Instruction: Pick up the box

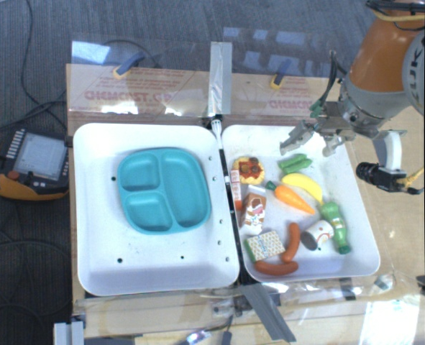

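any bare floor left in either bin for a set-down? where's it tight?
Left bin: bare strip along its near wall and left side, around the teal plate.
Right bin: bare patch at the far left corner above the pizza toy, under the gripper.
Crowded: from the box across to the green bottle.

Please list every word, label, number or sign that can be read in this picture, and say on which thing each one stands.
None can be read for certain.
Cardboard sheet behind the bins: red printed letters, too blurred and glared.
Small carton box: picture and print, too small.
Handheld pendant: screen, illegible.
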You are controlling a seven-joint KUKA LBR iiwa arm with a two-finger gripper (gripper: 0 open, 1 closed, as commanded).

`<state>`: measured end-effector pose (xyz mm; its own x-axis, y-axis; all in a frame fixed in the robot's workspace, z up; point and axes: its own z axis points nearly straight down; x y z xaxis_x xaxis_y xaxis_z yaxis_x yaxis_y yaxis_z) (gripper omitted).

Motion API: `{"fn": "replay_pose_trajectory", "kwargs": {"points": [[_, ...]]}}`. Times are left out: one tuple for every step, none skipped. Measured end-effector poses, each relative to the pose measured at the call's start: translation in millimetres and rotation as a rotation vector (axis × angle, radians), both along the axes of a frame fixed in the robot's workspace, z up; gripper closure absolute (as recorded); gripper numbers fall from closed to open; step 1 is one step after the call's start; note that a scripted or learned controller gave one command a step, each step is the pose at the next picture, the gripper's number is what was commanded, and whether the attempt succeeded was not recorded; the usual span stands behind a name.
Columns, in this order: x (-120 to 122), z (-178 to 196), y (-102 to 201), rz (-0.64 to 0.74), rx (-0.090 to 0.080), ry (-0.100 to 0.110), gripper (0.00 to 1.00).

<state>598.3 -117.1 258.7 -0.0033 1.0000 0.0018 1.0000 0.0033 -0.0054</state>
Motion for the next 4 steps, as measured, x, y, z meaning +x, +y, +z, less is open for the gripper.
{"fn": "replay_pose_trajectory", "kwargs": {"points": [[42, -56, -4, 0.059, -0.004, 0.000, 0.00], [-60, -138, -30, 0.133, 0.001, 0.001, 0.00], [-110, -167, 4, -0.093, -0.010, -0.024, 0.00], [-58, -77, 30, 0.153, 0.001, 0.000, 0.00]]}}
